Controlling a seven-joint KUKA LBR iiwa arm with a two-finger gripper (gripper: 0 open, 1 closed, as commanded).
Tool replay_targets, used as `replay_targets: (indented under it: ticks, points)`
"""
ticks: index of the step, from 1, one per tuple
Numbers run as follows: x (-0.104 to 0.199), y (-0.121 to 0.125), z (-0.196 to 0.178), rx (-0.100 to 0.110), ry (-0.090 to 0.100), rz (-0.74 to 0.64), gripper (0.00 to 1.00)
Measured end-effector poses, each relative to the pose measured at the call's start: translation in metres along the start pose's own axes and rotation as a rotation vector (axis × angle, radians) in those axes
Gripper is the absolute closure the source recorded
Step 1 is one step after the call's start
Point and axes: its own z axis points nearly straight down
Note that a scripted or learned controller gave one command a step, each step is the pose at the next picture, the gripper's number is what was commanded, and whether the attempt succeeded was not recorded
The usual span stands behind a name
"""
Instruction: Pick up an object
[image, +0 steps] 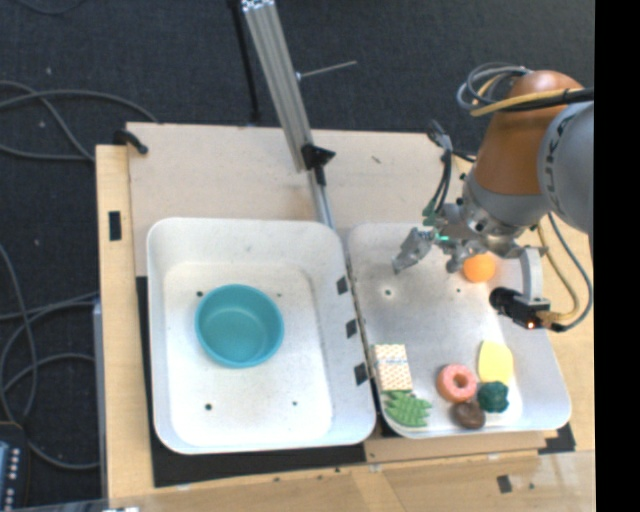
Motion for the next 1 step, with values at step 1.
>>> replay_targets:
  ticks: [1]
  points:
    - [-0.0025, 0.0020, 0.0629, 0.006, -0.005, 0.004, 0.00]
